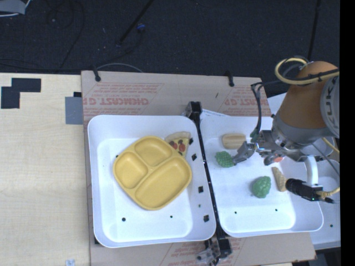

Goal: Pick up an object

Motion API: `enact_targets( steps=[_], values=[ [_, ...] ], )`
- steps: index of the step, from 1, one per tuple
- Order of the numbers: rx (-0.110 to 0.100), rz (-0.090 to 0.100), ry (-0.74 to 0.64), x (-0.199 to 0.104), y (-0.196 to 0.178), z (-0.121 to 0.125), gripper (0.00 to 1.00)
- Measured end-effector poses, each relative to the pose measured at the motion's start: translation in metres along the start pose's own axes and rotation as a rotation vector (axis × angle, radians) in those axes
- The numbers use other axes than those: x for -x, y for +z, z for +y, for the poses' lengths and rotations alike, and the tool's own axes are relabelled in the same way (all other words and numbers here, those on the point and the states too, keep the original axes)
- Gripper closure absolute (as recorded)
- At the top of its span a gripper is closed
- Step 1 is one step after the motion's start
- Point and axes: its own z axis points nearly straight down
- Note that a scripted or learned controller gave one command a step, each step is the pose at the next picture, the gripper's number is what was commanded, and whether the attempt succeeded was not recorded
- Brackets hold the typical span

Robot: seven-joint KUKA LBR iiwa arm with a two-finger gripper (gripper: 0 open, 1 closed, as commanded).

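A pale wood tabletop (39, 165) carries a sheet of brown cardboard (144, 96) printed with red lettering, and on that sit two shallow white bins side by side. Beyond the tabletop lies a dark carpeted floor (166, 26) crossed by loose cables.

The left bin (111, 226) holds a yellow three-compartment plate (152, 172), with a toy pizza slice (179, 142) touching its far edge. The right bin (260, 218) holds a tan bread-like piece (233, 141) near its far wall, a green leafy toy (224, 159) just below it, a second green toy (260, 187) toward the middle, and a small tan cone-like piece (278, 178) beside that one.

The grey arm with its orange band (305, 101) reaches in from the right over the right bin. The gripper (244, 153) hangs just beside the green leafy toy; whether its jaws are open or closed cannot be told, and nothing is seen between them.
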Motion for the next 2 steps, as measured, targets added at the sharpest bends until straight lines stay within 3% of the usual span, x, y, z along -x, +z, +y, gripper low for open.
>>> enact_targets(
  steps=[1,2],
  values=[
    [0.000,0.000,0.000,-0.002,0.063,0.005,0.00],
    [0.003,0.000,0.005,-0.001,0.049,0.005,1.00]
  ],
)
